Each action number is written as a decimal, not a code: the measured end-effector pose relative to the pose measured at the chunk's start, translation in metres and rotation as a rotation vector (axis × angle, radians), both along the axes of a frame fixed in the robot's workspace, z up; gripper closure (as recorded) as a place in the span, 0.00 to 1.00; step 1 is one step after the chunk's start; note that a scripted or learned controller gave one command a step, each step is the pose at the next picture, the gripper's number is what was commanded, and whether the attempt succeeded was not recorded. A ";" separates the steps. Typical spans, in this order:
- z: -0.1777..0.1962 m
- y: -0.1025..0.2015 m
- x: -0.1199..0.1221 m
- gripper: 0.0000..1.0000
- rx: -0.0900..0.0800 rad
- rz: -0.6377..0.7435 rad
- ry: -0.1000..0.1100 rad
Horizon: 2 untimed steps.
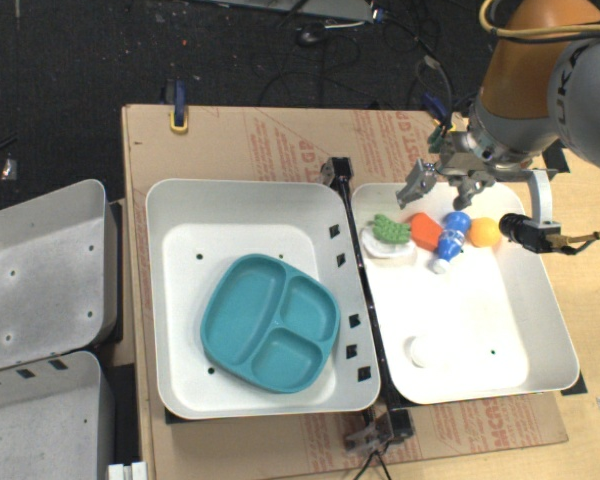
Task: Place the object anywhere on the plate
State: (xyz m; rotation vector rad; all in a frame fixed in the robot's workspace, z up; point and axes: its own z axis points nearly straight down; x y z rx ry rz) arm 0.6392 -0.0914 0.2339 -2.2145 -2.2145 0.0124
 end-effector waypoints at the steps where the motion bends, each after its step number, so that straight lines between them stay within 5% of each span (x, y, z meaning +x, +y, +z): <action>1: 0.008 0.000 0.002 0.00 -0.001 0.002 -0.013; 2: -0.036 0.001 -0.001 0.00 -0.002 0.000 -0.009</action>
